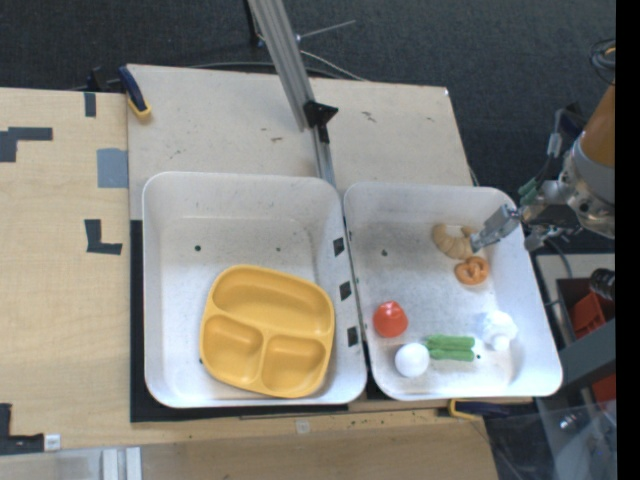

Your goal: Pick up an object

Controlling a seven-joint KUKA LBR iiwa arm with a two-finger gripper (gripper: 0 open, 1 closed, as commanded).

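The right bin (pixel 400 208) holds several small items. A tan croissant-shaped piece (pixel 451 238) and an orange ring-shaped piece (pixel 472 270) lie near its far right. A red ball (pixel 390 318), a white ball (pixel 411 359), a green pod (pixel 451 347) and a white crumpled item (pixel 497 329) lie toward its front. My gripper (pixel 497 226) hangs over the bin's right edge, just right of the tan piece and above the orange one. Nothing is visibly held.
The left bin (pixel 180 208) holds a yellow divided plate (pixel 267 330) at its front. A grey metal post (pixel 285 48) slants in from the top to the divider between the bins. The arm's wrist (pixel 585 183) stands off the bench's right side.
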